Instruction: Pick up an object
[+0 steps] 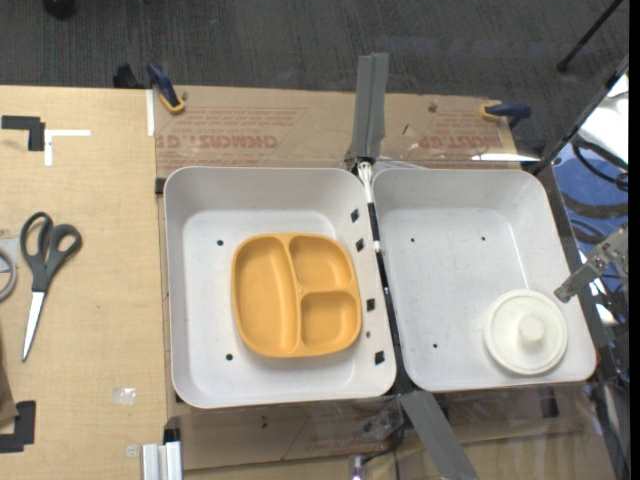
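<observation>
A yellow divided plate with three compartments lies flat in the middle of the left white bin. A white round lid-like piece with a raised knob rests in the near right corner of the right white bin, close to that bin's right wall.
Scissors lie on the wooden bench to the left of the bins. Cardboard sits behind the bins, held by clamps. A grey bar runs back from the seam between the bins. A small metal bracket sticks out at the right bin's edge.
</observation>
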Robot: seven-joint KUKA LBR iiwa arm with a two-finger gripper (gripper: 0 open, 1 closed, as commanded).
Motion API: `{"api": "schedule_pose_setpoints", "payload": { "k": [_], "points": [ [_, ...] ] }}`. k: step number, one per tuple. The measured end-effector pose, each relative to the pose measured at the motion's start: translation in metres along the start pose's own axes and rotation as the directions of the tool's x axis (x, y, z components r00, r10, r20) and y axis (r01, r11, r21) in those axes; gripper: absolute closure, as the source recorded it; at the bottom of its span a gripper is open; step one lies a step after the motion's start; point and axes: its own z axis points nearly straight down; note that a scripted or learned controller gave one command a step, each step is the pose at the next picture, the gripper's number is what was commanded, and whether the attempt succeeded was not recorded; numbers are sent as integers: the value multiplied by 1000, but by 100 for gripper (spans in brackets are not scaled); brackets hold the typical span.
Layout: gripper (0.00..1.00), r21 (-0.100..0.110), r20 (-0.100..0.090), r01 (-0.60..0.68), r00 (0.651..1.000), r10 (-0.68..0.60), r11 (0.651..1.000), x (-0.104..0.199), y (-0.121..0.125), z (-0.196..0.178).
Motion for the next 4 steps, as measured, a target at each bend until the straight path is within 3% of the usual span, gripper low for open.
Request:
{"api": "schedule_pose_setpoints", "payload": {
  "k": [1, 2, 3, 4],
  "points": [
    [0, 0, -3, 139, 990, -139, 990, 14, 9, 101],
    [0, -6, 7, 92, 996, -92, 996, 40, 32, 174],
    [0, -6, 6, -121, 993, 121, 993, 36, 61, 174],
    [0, -7, 4, -296, 955, 296, 955, -6, 107, 173]
  ]
}}
